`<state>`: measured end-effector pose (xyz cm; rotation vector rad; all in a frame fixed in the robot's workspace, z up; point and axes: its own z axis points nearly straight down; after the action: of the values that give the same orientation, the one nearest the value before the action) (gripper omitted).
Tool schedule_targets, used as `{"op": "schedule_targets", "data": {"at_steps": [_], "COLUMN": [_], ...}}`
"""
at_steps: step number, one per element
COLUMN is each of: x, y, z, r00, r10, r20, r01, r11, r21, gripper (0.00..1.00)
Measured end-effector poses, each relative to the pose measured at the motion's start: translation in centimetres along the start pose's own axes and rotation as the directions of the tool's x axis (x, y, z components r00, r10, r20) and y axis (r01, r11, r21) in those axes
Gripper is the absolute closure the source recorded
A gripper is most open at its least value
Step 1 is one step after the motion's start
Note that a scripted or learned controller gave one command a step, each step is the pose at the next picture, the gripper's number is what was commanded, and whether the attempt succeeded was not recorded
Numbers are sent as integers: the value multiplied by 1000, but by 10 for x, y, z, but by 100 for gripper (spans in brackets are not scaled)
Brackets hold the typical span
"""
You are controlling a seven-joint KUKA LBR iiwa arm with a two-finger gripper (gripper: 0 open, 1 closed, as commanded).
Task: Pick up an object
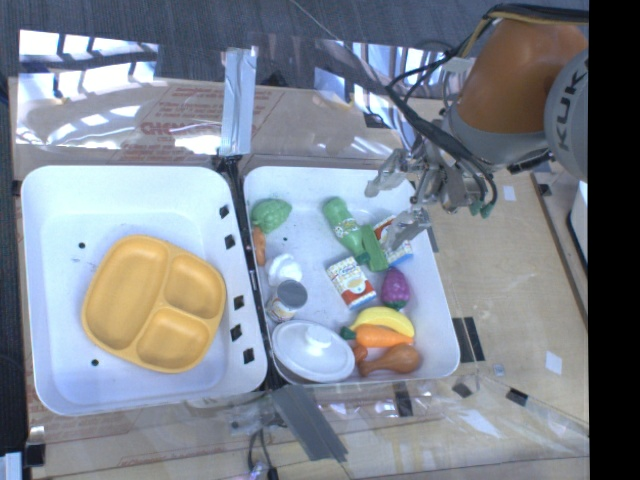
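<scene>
My gripper (397, 206) hangs over the upper right part of the right bin (300, 178), open, with nothing between its fingers. One finger (384, 179) points toward the bin's back wall. The other finger (407, 229) sits just right of a green bottle (351, 232) lying at a slant. Below the bottle lie a small carton (351, 280), a purple fruit (395, 288), a banana (382, 320), a carrot (381, 337) and a brown drumstick (391, 360). A blue-and-red item (399, 251) lies partly under the lower finger.
A leafy green toy (270, 213), a white cup (284, 268), a small can (291, 294) and a white lidded bowl (312, 351) fill the right bin's left side. The left bin (60, 198) holds a yellow divided tray (152, 301). Cables trail from the wrist.
</scene>
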<state>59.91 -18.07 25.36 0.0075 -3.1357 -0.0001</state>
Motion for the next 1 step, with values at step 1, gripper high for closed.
{"op": "schedule_targets", "data": {"at_steps": [1], "x": [17], "y": [-13], "z": [105], "r00": [1000], "r10": [-1], "r20": [0], "r01": [1], "r11": [1000], "r21": [-2], "gripper": [0]}}
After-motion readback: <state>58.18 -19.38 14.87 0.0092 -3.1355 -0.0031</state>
